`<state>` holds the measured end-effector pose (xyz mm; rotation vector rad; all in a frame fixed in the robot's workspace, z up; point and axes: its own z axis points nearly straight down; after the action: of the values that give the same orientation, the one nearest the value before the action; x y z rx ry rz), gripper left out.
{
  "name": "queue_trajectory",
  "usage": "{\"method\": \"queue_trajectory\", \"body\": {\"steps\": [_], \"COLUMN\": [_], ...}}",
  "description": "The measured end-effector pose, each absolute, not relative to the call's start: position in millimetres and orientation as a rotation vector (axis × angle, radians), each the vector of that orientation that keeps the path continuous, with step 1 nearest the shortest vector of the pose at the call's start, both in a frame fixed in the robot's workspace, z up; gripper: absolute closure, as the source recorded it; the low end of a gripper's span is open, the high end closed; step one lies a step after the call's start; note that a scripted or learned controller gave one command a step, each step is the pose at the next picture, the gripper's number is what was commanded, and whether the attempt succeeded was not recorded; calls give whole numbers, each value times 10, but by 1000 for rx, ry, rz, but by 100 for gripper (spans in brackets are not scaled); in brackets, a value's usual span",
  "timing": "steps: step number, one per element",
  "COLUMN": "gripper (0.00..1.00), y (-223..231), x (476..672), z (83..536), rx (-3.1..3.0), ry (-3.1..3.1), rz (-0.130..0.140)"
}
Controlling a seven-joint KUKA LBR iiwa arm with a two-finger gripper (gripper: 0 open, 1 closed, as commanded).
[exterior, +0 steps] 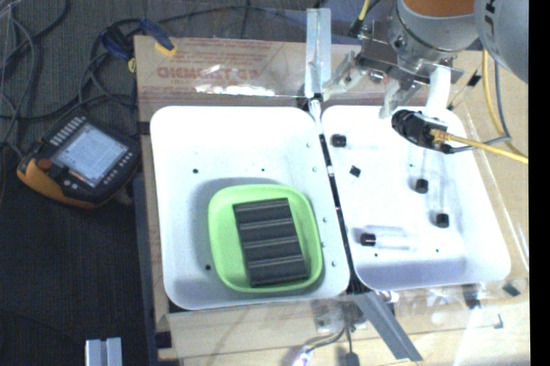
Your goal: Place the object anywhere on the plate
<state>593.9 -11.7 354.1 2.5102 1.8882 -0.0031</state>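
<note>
A green plate (220, 228) with rounded corners lies in the front half of the left bin (180, 149). A dark grey ribbed block (270, 241) rests flat on the plate and covers most of its middle. My gripper (388, 91) hangs over the back edge of the right bin (481, 210), far from the plate and the block. Nothing shows in its grasp.
Several small black pieces (355, 171) are scattered in the right bin, along with a clear tube with a black tip (387, 239) near its front. A metal divider post (317, 55) stands behind the bins. A teach pendant (82, 160) lies on the floor to the left.
</note>
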Motion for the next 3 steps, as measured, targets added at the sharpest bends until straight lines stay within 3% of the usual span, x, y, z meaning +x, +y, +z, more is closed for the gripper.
{"method": "queue_trajectory", "body": {"steps": [1, 2, 3], "gripper": [0, 0, 0], "y": [-184, -176, 172], "x": [6210, 6171, 6511], "z": [3227, 2849, 2784], "rx": [2572, 2637, 2645], "ry": [1799, 1703, 1691], "rz": [-7, -8, -6]}}
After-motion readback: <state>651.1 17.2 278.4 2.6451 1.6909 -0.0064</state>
